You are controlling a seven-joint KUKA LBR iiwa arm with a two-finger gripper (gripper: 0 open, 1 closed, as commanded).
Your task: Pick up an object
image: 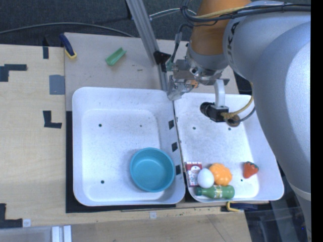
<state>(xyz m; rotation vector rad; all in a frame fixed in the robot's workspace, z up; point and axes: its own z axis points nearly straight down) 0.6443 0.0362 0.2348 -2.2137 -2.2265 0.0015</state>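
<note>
We should carry the arm toward the near end of the right bin (pixel 262 150), where the egg (pixel 205 178), orange (pixel 221 174), bottle (pixel 217 191) and strawberry (pixel 250 170) cluster, and pick the apart-lying strawberry. The gripper (pixel 177 91) hangs over the bins' far shared rim; grip state we cannot tell.
</note>
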